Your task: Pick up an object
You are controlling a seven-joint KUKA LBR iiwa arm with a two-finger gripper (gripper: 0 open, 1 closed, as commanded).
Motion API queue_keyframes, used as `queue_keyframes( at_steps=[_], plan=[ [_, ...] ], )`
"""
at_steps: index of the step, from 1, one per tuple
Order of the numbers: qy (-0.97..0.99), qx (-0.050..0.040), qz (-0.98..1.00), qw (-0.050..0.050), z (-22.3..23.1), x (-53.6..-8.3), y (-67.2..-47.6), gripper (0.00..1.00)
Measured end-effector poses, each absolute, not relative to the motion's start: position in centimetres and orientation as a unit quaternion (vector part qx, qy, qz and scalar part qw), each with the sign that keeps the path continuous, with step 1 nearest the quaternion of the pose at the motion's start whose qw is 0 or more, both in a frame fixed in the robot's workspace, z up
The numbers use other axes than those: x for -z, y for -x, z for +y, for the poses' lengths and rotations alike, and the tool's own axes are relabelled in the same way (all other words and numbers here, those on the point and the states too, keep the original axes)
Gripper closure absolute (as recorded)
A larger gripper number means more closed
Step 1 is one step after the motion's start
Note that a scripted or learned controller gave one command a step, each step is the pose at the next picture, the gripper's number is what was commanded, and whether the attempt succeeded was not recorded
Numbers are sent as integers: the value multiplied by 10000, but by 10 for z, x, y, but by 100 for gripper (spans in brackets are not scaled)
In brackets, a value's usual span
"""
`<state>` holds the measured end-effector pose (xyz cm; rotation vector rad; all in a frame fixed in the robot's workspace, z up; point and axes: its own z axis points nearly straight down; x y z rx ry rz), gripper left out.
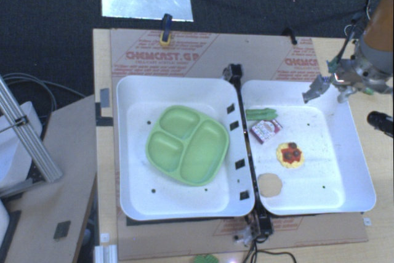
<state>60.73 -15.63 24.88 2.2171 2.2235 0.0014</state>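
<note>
From where I stand, nothing is picked up yet. The surface point(184, 49) carries two white bins: the left bin point(132, 151) holds only a green divided plate point(186, 145); the right bin point(345, 151) holds the candidates, namely a red-and-white packet point(266, 130), a tan disc point(269, 185), a yellow piece with red and dark toppings point(290, 154), and a green pod point(261, 114). The claw point(320, 88) hangs over that bin's far right corner, well apart from them all; it grips nothing, though how far it is spread I cannot tell. Choosing, descending and grasping are all left.

Red "CHEMCAST GP" is printed on the board point(184, 52).
</note>
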Motion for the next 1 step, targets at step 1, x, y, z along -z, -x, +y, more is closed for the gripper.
queue_keyframes(
  at_steps=[1],
  plan=[
    [-7052,4,7090,-18,-106,-188,-556,0]
  ],
)
